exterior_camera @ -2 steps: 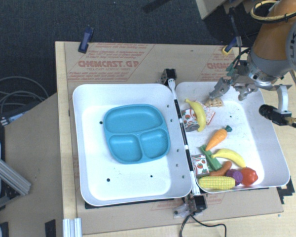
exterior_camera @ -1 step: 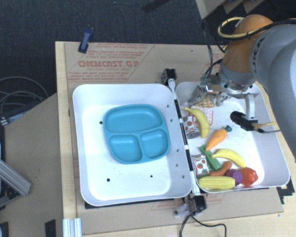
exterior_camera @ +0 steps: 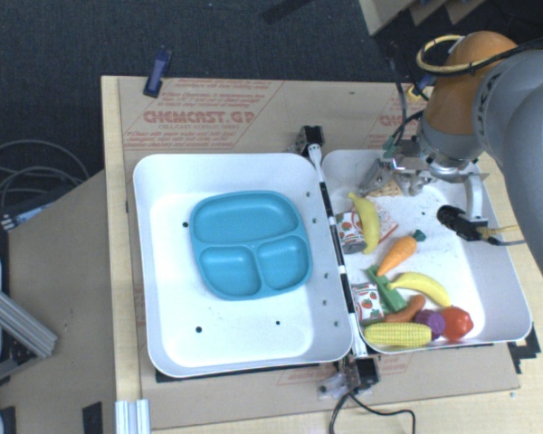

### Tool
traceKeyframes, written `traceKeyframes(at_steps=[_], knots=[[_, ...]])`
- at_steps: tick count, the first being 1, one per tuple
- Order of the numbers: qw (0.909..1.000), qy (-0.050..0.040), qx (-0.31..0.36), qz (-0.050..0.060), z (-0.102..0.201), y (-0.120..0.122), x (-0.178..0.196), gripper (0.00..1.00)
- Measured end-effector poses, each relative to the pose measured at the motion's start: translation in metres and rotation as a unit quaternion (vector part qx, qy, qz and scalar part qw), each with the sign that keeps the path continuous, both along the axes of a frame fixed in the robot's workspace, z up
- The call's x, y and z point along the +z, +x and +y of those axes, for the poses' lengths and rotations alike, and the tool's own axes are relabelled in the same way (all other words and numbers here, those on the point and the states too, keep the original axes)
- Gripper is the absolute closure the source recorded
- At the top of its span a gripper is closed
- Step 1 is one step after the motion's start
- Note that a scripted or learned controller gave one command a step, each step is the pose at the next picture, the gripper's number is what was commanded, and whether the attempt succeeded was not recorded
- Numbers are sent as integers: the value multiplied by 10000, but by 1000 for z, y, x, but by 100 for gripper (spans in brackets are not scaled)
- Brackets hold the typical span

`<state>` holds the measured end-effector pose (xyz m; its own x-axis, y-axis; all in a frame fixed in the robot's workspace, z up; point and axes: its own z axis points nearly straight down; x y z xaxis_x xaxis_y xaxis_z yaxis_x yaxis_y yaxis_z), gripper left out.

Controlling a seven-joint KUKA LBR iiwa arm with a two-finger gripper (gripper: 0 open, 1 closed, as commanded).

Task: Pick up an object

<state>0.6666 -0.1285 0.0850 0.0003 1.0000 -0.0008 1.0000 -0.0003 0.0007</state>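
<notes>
Two bins side by side on desk (exterior_camera: 253,107). In left bin (exterior_camera: 163,242), sectioned tray (exterior_camera: 250,244) at centre. In right bin (exterior_camera: 498,287), banana (exterior_camera: 366,221) near dividing edge, carrot (exterior_camera: 396,255) beside it, second banana (exterior_camera: 423,286) nearer front, corn cob (exterior_camera: 398,334) at front edge, tomato (exterior_camera: 456,322) just right of it.

The arm (exterior_camera: 516,107) is made of smooth, rounded grey shells, broad and bulky at its upper segment. Above the wrist runs a glossy orange band (exterior_camera: 462,84), domed like a cap. Below it sits a metallic silver wrist block with small fittings. Thin cables, one yellowish loop and darker strands, hang beside the orange section. A black connector juts from the wrist's side.
</notes>
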Motion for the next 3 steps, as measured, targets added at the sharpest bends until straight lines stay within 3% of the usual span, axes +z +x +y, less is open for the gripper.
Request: traceKeyframes(at_steps=[1,2,3], knots=[[10000,7,-1,7,18,-61,-1,0],[10000,1,4,-3,7,-17,0,0],[10000,6,-3,10,7,-83,-1,0]])
